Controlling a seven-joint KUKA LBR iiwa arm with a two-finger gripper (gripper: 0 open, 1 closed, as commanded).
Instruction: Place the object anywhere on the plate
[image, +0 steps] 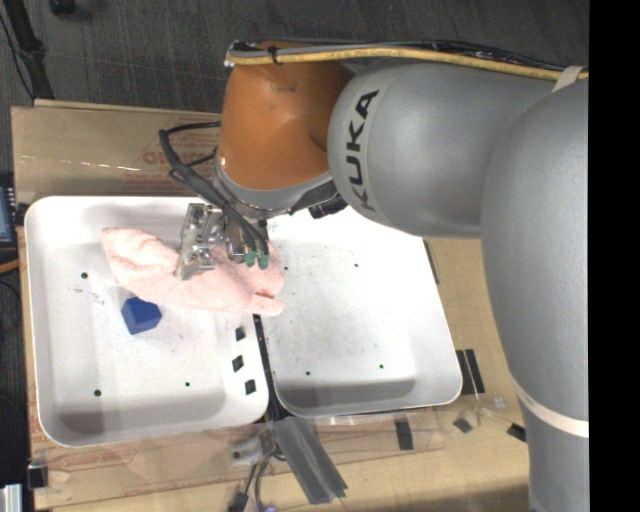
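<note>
A small blue block (141, 315) lies on the floor of the left bin (60, 240), towards its middle. A pale pink, flat, cloth-like piece (215, 285) stretches from the left bin's upper middle across the divider, with its right end reaching into the right bin (350, 330). My gripper (222, 250) hangs over the upper part of the pink piece, close to or touching it. It is up and to the right of the blue block, well apart from it. Nothing shows held in it.
The orange band and the grey arm body (430, 150) cover the right bin's upper right corner and the bench beyond. Black tape marks (240, 362) sit on the divider between the bins. A cardboard sheet (90, 140) lies behind the left bin.
</note>
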